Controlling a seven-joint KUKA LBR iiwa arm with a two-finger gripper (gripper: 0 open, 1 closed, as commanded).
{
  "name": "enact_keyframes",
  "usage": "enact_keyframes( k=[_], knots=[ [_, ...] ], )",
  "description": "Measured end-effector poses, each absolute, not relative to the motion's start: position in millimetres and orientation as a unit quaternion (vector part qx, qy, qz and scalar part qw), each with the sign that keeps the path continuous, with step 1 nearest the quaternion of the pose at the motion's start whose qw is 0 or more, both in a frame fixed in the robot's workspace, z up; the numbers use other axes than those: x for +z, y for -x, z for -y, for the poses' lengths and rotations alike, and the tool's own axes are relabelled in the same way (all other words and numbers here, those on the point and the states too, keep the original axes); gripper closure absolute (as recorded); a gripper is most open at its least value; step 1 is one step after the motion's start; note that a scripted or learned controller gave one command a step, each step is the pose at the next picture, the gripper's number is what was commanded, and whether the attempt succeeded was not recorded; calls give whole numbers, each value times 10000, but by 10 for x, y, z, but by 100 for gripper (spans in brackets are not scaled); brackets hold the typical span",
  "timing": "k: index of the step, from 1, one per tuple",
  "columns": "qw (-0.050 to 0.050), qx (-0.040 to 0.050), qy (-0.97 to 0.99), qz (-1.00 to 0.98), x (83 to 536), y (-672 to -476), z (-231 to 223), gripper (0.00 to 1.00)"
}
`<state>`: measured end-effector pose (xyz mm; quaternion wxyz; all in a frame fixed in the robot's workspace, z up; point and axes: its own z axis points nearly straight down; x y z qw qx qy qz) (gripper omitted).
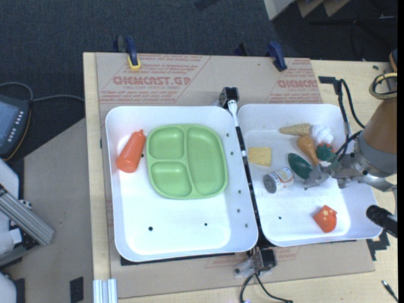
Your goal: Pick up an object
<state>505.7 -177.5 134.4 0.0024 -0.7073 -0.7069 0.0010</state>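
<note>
The grey two-finger gripper (pixel 322 174) sits low over the right-hand shallow white plastic bin (pixel 297 232), entering from 3 o'clock, with its dark fingertips close to a tight cluster of objects. Whether the jaws are released or clenched cannot be told from this angle, and no object is visibly held between them. Candidate objects lie nearby: a dark green oval plastic piece (pixel 299 165) just at 9 o'clock of the fingertips, an orange plastic carrot with a green top (pixel 309 148) at 11 o'clock, and a small grey cylindrical can (pixel 278 180) further toward 9 o'clock. A red plastic tomato-like piece (pixel 325 218) lies apart at 6 o'clock, and a flat yellow cheese-like wedge (pixel 259 156) sits near the bin's 9 o'clock wall. The main risk is crowding: closing here may catch two items, or nudge the smooth oval piece aside so that it slips free. The rounded can may roll if touched.
</note>
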Motion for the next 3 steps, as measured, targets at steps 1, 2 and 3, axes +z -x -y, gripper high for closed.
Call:
enact_keyframes(
  k=[1, 2, 3],
  knots=[
    [27, 10, 7073, 7069, 815, -5048, 1767, 0],
    [-5, -2, 7078, 7064, 950, -5059, 1775, 100],
    [-39, -12, 7070, 7072, 1562, -5104, 1847, 100]
  ],
)
